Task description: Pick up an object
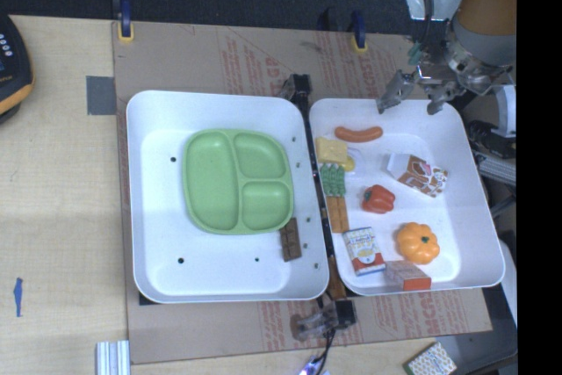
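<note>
My gripper (410,103) hangs open over the far edge of the right bin (474,189), its two dark fingers spread wide with nothing between them. Just below and left of it lies a sausage (358,133). Further down the bin sit a red pepper (378,199), an orange pumpkin (416,242), a white and brown packet (420,174), a small carton (362,250) and a brown block (407,277). Along the bin's left wall lie a yellow piece (334,152), a green piece (332,179) and an orange stick (337,213).
The left bin (158,189) holds a green divided plate (237,181) and a dark brown bar (289,240) by its right wall. Blue clamps (124,18) pin the cardboard at the back. A black device (10,66) lies at the far left.
</note>
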You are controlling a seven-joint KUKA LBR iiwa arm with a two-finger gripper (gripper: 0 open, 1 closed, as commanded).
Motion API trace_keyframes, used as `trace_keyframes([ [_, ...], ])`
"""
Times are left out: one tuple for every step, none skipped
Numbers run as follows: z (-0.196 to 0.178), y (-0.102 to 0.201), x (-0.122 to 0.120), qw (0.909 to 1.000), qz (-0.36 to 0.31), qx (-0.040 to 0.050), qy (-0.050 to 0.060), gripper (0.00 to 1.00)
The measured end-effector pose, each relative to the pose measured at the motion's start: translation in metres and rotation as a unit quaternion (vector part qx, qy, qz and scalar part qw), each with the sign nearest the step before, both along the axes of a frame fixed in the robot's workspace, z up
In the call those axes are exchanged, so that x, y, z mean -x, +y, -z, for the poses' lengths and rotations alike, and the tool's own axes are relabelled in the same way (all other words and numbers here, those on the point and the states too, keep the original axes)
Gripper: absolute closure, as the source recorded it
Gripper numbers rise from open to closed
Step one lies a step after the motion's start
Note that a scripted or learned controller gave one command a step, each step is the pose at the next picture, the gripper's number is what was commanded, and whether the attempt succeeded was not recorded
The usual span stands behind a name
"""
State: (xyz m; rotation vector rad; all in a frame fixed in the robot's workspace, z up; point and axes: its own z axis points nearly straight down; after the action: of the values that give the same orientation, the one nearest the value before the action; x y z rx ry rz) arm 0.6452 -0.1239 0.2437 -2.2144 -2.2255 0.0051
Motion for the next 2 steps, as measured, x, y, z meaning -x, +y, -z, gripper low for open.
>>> trace_keyframes([
  [0.087,-0.031,0.087,1.0000,0.002,-0.0011,0.007,0.00],
  [0.142,-0.066,0.044,1.0000,0.001,-0.0002,0.001,0.00],
])
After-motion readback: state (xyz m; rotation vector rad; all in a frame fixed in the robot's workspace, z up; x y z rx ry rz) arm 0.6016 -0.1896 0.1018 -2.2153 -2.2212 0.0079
